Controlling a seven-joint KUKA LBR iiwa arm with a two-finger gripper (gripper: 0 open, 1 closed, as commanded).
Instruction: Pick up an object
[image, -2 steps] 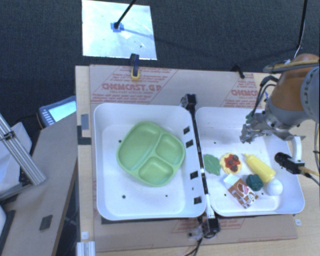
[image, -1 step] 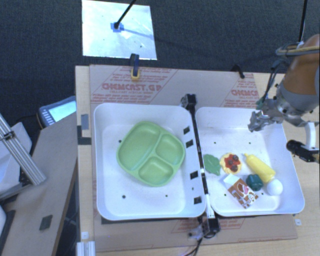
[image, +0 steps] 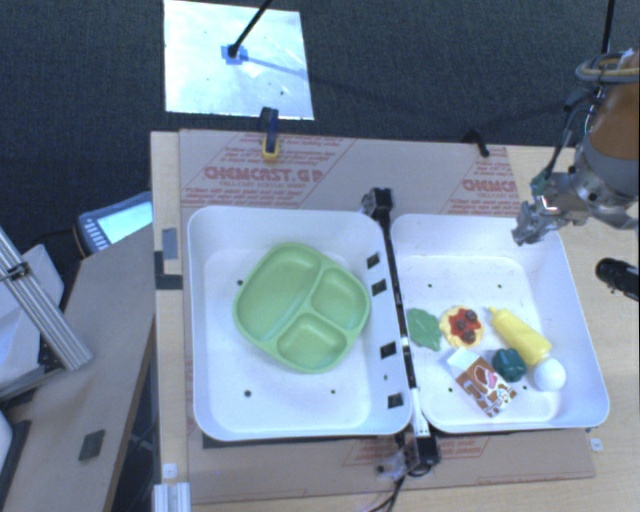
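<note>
Grey and orange, hovering with the gripper (image: 530, 225) over the far corner of the right bin (image: 480, 280). Can't tell from here whether spread or pressed together. Nothing carried, so basically at the start. Still need to pick a target, drop down, close, lift. Plenty to choose from, well apart toward the near side: yellow bottle (image: 520, 335), egg (image: 548, 375), small box (image: 485, 385). Green plate (image: 302, 308) way off left.

Even, fairly bright light falls from above; the two shallow white plastic bins (image: 480, 250) look slightly washed out, shadows are soft, the shiny silver sheet (image: 238, 60) glares, and overall detail is soft
</note>
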